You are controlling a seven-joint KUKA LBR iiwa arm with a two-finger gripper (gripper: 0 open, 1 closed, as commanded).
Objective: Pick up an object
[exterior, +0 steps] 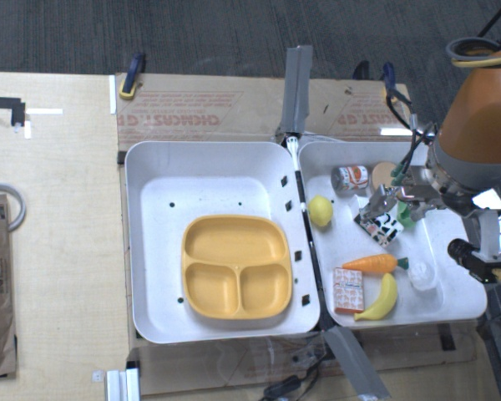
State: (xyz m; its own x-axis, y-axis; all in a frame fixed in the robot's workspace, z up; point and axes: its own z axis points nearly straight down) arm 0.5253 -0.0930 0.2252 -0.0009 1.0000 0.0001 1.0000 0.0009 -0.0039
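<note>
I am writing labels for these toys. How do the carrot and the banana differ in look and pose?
The carrot is orange with a green end; the banana is plain yellow. The carrot is straight and lies nearly level; the banana is curved and lies at a slant below it. Both rest in the right bin, beside the small carton.

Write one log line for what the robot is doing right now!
task: pick up an object | gripper: low in right bin, by black-and-white toy | grip: unclear | nearby: lemon, carrot, banana | left bin: yellow tray
</note>
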